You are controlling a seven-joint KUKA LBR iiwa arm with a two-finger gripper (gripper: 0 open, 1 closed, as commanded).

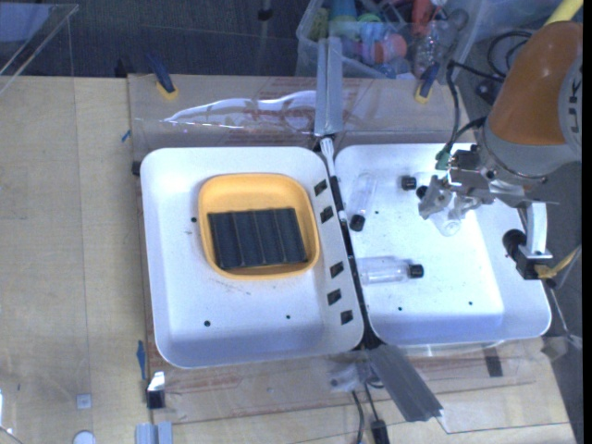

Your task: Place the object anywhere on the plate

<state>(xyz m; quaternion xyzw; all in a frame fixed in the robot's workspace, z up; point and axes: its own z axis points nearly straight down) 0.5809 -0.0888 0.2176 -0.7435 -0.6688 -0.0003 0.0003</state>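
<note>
A yellow plate (211, 197) lies in the left bin (166, 285), and a dark ribbed slab (256, 238) rests flat on it. My gripper (446, 203) hangs over the upper middle of the right bin (462, 313). A small clear piece (450, 223) shows right under its tip; whether it is held I cannot tell. A clear vial with a black cap (387, 270) lies on its side in the right bin, left of and below the gripper. Another clear vial (361, 195) lies near the divider with its black cap (357, 221) toward the front.
A small black cap (408, 182) sits just left of the gripper. The raised divider (335, 248) with black clips separates the bins. A clear tub of colourful items (388, 17) stands behind the bins. The arm's body (532, 91) looms over the right bin's far right.
</note>
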